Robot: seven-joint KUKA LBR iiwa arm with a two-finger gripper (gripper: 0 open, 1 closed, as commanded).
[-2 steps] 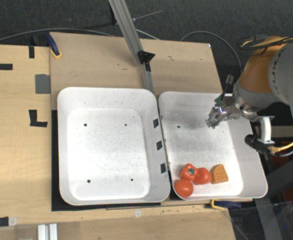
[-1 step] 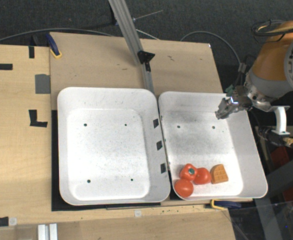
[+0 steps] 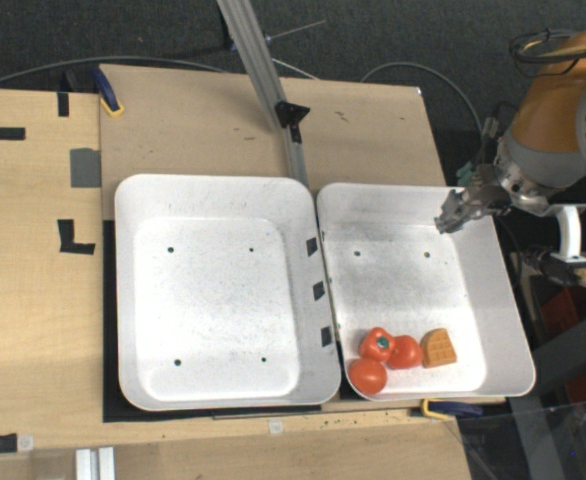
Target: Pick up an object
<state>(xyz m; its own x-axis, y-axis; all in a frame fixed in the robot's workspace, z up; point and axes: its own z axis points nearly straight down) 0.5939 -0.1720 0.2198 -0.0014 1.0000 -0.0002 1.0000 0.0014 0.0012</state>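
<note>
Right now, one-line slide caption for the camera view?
Gripper over the right bin's far edge; red toys and orange block clustered at its near edge.

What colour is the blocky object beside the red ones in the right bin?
Tan-orange block, seen in the camera view.

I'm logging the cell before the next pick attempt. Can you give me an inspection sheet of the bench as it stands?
Surface: wooden bench bearing two white bins; dark tape marks at its left.
Job's things: red toys and an orange block clustered at the near edge of the right bin; left bin speckled with dark dust.
Clutter: blue and yellow clamp at the bench's far left corner.
Grippers: gripper over the right bin's far right corner, apart from the toys; finger state cannot be told.
Cables: black cable curving behind the bench.
Surroundings: grey metal pole slanting over the bench; dark floor.
</note>
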